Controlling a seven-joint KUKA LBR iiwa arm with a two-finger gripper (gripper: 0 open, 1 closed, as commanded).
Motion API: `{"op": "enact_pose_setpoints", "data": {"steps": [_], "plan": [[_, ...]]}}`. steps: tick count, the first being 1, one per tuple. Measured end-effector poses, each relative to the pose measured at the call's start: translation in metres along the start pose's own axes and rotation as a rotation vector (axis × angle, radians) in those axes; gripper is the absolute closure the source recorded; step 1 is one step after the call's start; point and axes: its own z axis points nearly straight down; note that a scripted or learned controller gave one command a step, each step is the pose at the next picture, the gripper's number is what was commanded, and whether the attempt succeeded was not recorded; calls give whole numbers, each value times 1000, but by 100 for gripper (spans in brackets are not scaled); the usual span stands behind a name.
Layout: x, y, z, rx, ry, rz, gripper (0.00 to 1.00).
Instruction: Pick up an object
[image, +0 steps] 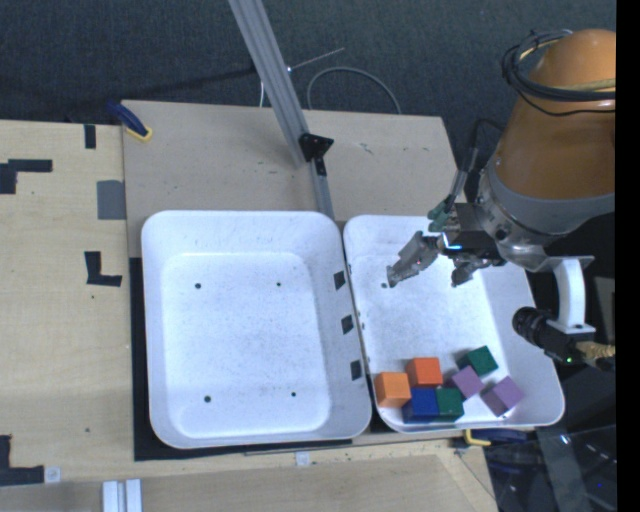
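Note:
Several small blocks lie clustered at the near end of the right bin (400, 240): two orange blocks (392, 388) (425, 371), a blue block (424, 402), a green block (449, 403), a dark green block (481, 360) and two purple blocks (467, 381) (501, 395). My gripper (428, 276) hangs over the far half of the right bin, well behind the cluster. Its fingers (406, 264) are spread open with nothing between them.
The left bin (160, 240) lies beside the right one, sharing a raised divider (345, 300). A slanted metal rail (285, 90) crosses the bench behind the bins. The arm's orange-banded body (560, 120) looms over the right bin's far right corner.

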Motion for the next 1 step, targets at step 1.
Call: {"op": "enact_pose_setpoints", "data": {"steps": [1], "plan": [[68, 0, -5, 1, 0, 0, 0]]}}
